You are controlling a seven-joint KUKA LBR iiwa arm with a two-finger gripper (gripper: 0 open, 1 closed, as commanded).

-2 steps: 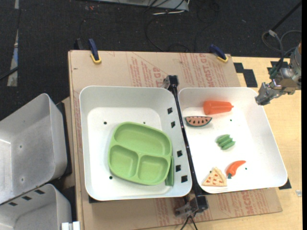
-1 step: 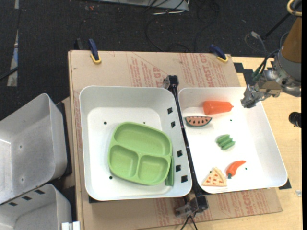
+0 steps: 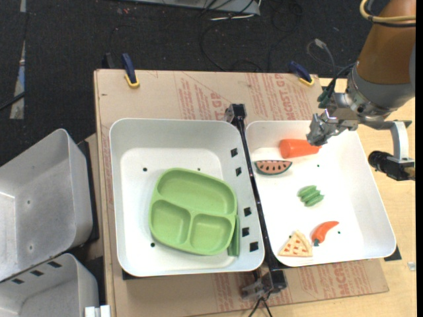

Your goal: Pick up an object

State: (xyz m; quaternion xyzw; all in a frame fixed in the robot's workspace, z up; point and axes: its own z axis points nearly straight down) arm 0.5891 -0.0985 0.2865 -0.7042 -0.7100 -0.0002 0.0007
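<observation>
In the right bin [image 3: 370, 197] lie an orange carrot [image 3: 297, 148] at the back, a watermelon slice [image 3: 273, 167] to its front left, a green pea pod [image 3: 310, 195] in the middle, a red chili pepper [image 3: 325, 230] and a pizza slice [image 3: 296, 246] near the front. My gripper [image 3: 320, 135] hangs right over the carrot's right end, touching or nearly touching it. Whether anything sits between the fingers is too small to make out.
The left bin [image 3: 132, 144] holds a green divided tray [image 3: 193, 211]. A black divider [image 3: 248, 177] runs between the bins. Clamps [image 3: 130, 70] sit at the bench's back edge. Grey tubs [image 3: 36, 197] stand off the bench at left.
</observation>
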